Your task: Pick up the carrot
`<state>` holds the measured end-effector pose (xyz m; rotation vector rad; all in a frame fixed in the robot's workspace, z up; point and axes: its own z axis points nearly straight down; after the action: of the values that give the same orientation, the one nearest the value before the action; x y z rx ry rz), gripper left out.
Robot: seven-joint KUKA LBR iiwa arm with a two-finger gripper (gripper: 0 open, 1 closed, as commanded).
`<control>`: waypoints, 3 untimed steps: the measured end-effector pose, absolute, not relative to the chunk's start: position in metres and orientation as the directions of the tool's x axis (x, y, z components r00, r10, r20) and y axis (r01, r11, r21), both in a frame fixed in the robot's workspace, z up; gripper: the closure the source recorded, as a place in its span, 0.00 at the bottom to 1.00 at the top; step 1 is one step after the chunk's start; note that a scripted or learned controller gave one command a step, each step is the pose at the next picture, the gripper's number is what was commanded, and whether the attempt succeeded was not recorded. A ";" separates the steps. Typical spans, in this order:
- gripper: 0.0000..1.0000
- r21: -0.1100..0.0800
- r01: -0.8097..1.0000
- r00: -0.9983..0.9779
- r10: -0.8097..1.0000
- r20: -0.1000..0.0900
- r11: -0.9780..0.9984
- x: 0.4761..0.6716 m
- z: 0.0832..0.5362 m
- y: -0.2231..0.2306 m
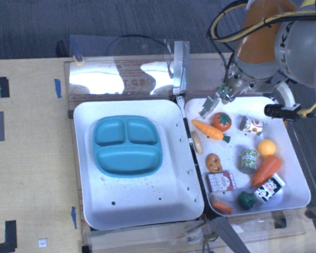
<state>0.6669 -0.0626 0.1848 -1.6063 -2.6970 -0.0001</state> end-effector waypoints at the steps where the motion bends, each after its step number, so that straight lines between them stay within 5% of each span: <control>1: 0.00 0.000 0.880 -0.475 0.880 0.000 0.475 0.667 0.186 -0.064; 2: 0.00 -0.004 0.844 -0.537 0.844 0.002 0.537 0.659 0.120 -0.104; 3: 0.00 0.006 0.841 -0.541 0.841 -0.004 0.541 0.629 0.190 -0.088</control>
<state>0.6292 -0.0875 0.1895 -1.5085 -2.7629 -0.0055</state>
